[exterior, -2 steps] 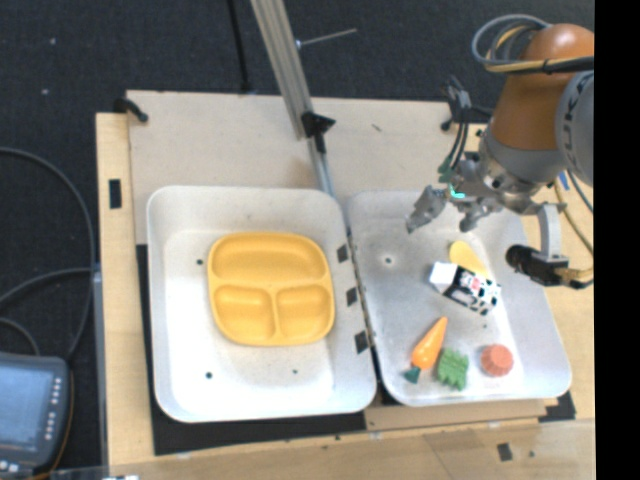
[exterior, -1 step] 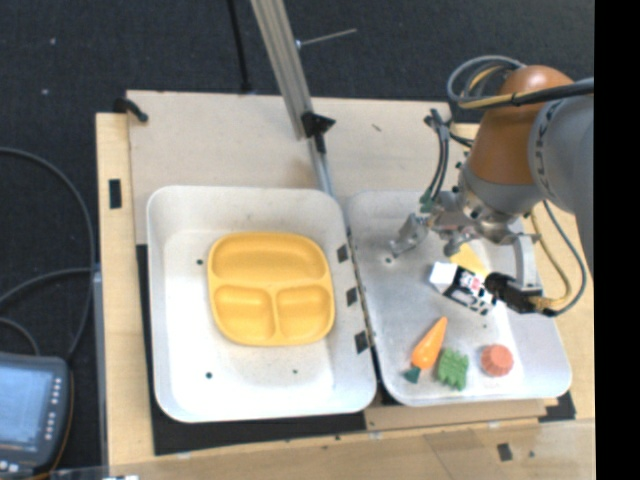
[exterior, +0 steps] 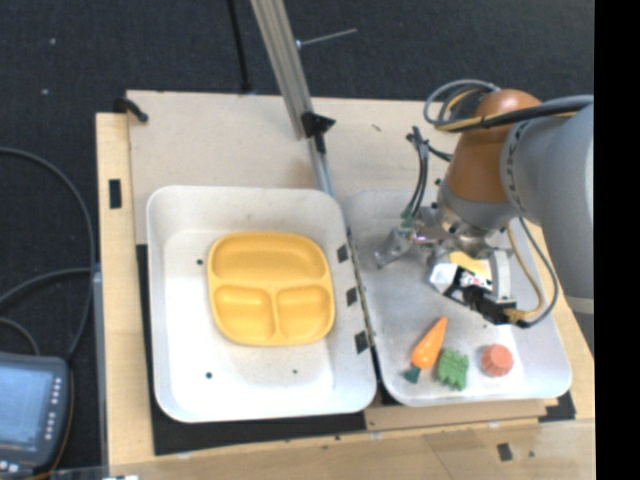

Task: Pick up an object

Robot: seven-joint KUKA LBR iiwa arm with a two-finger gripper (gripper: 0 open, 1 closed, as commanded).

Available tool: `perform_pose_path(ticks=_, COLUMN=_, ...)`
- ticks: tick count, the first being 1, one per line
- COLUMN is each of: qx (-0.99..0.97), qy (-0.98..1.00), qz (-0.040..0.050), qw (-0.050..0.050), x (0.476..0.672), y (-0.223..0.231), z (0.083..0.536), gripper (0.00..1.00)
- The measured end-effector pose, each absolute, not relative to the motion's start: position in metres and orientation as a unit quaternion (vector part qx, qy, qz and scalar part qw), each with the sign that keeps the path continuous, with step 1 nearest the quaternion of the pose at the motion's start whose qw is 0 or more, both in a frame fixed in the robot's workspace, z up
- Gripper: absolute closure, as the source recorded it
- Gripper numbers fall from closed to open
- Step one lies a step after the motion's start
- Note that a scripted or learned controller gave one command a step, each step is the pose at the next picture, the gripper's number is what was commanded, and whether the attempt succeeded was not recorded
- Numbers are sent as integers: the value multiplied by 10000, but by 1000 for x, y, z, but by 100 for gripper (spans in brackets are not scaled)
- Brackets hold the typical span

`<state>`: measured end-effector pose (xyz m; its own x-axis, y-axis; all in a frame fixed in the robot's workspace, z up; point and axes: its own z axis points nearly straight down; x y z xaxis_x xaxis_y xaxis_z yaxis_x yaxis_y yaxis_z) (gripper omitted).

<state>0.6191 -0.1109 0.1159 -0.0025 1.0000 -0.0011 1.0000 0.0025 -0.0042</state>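
Nothing readable here: no legible text, label, brand or number on the bins, the yellow tray [exterior: 270, 288], the toys or the arm.

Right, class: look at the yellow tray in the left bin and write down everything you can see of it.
The tray is a yellow-orange plate with rounded corners, apparently smooth plastic. Raised ridges split it into three compartments: one wide one along the far side and two smaller ones along the near side. All three hold nothing. It lies flat, right way up, turned slightly, near the middle of the left bin, resting on the bin's floor. Nothing else touches it; the arm is over the other bin.
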Motion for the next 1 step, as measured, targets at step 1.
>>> perform_pose_path(ticks=1, qx=-7077, qy=-7066, qz=10, qw=-3, x=619, y=-112, z=100, gripper=0)
